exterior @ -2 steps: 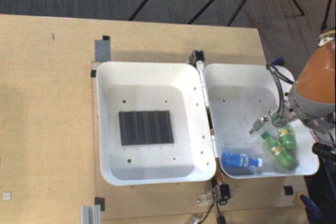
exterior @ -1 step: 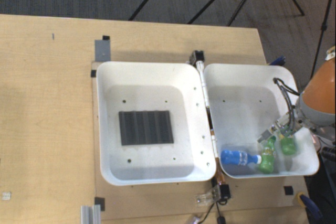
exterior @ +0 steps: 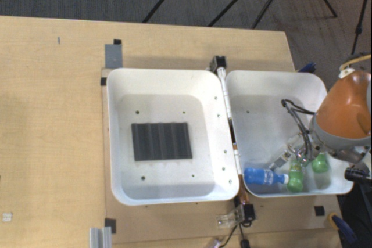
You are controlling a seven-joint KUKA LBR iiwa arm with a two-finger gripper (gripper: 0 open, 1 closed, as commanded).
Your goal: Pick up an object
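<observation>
In the left bin (exterior: 116, 125): dark ribbed mat (exterior: 161, 141) lying flat | right bin (exterior: 261, 90), near front wall: blue bottle (exterior: 264, 176) on its side, green bottle (exterior: 296, 178), green object (exterior: 320, 164) | end effector (exterior: 296, 154) low over them, grip state cannot be told

Arm (exterior: 347, 113) reaches in from right; pincer (exterior: 297, 154) lowered.

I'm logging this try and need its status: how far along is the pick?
Done: the gripper is down in the right bin, above the blue bottle and green bottles. In hand: nothing visibly gripped. Left: gripping and lifting one. The dark ridged mat lies in the left bin.
</observation>
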